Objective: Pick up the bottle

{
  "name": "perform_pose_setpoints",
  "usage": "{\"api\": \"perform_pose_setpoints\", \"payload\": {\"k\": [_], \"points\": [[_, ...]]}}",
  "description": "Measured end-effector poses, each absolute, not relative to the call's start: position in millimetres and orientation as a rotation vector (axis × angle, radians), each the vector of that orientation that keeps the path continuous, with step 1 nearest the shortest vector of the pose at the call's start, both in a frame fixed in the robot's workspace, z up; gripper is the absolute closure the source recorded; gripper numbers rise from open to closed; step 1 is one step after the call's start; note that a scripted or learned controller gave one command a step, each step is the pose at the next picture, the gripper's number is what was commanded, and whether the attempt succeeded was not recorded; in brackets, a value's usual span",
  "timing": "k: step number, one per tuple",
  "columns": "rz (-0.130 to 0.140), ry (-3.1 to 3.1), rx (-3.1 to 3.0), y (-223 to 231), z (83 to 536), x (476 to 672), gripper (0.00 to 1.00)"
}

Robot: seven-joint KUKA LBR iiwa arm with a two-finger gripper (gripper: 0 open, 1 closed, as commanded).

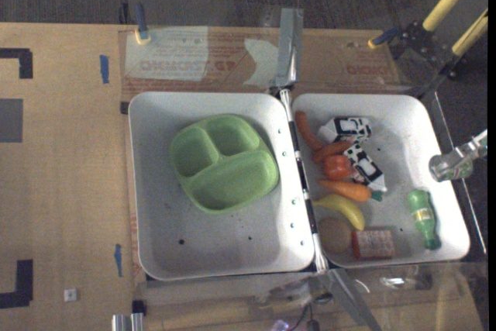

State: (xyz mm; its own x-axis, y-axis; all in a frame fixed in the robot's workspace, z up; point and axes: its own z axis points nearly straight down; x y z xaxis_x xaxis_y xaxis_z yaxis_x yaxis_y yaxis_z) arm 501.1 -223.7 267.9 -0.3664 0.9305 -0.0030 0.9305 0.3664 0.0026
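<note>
Green bottle (423, 218) lies on its side in the right bin (434, 124), near the front right corner, cap end pointing to the front. It touches nothing else.

Gripper (453, 163) is at the right edge of that bin, just past the bottle's back end & a bit apart from it. It looks shiny & see-through (too blurry to tell how it is set), and nothing is seen in it.

Other stuff in the right bin: 2 black & white cartons (351, 128), an orange carrot (350, 190), a yellow banana (342, 209), a brown round thing (335, 234) and a red can (374, 243) lying at the front, left of the bottle.

Left bin (155, 244) has a green plate (223, 163) w/ 3 sections, sitting near the middle. Both bins sit side by side on the wood tabletop (62, 167).
</note>
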Motion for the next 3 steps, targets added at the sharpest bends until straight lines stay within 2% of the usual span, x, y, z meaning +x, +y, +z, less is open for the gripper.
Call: {"api": "perform_pose_setpoints", "payload": {"k": [1,2,3], "points": [[0.001,2.593,1.767,-224,268,501.0,0.0],[0.014,2.523,1.819,-216,117,490.6,0.0],[0.022,2.516,1.818,-216,131,493.3,1.0]]}}
